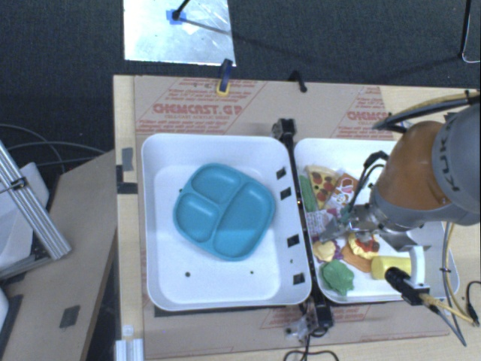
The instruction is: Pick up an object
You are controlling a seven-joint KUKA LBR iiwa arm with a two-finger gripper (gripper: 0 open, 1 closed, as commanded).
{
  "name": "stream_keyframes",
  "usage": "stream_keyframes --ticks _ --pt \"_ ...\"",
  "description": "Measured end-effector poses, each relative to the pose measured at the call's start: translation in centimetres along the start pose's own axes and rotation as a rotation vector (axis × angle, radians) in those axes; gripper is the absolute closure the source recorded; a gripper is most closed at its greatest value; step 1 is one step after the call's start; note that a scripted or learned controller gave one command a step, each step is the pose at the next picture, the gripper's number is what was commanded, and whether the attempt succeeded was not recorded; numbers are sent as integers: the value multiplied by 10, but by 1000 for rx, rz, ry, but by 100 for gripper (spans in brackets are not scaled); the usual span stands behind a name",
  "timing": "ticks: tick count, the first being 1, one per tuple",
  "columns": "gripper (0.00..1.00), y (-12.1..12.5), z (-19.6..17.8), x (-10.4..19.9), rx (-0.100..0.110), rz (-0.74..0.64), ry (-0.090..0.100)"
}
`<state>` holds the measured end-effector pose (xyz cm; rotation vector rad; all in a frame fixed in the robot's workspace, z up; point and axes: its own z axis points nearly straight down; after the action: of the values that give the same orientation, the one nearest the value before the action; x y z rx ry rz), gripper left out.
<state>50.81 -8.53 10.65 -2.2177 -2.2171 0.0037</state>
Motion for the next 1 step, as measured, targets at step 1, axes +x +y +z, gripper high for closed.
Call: stream_keyframes --ticks 1 --pt "0 -7 13 1 -39 -4 -7"
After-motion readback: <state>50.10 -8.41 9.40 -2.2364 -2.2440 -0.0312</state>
